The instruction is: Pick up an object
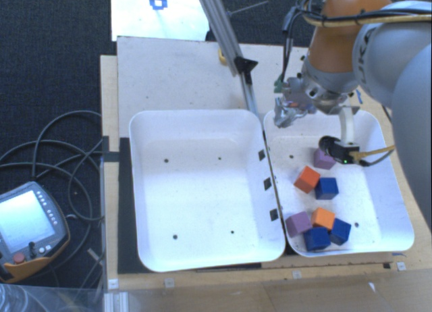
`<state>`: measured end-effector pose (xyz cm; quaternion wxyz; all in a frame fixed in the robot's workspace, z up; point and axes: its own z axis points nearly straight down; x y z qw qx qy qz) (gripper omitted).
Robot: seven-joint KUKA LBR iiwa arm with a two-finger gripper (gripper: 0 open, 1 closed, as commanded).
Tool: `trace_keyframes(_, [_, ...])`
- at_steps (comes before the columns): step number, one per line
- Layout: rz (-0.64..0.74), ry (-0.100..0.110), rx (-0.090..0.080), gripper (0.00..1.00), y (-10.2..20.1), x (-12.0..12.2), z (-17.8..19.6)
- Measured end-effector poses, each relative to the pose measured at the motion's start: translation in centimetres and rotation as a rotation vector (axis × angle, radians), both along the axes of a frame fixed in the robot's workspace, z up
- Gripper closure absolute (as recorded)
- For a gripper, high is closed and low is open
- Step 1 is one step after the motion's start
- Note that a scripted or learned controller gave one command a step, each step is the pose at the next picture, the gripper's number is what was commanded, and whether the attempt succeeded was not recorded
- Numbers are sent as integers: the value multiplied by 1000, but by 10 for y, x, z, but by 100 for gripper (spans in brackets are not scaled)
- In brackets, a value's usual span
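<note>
Camera view, starting at the bottom of the frame: the right bin [398, 229] holds every block. A cluster sits in its lower corner — a purple block [298, 223], an orange block [323, 218], and two dark blue blocks [316, 239] [340, 231] pressed together. Just above, nearer the bin's middle, an orange cube [308, 179] touches a blue cube [327, 188], and a small purple cube [324, 160] lies higher, beside a black fitting with a green light. Any of these could serve as the object to pick; their crowding against one another probably makes the loose upper ones easier targets.

The left bin [202, 189] shows bare white floor with a few dark dots.

Farther up, the gripper [289, 111] hangs over the right bin's upper left corner — apparently poised above the blocks, carrying nothing visible. Whether its tips are apart or together I cannot tell.
</note>
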<state>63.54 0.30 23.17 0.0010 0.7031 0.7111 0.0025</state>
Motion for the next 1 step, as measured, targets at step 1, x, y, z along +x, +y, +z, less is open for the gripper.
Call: trace_keyframes(1, [-1,1,0,100,45,15,-2])
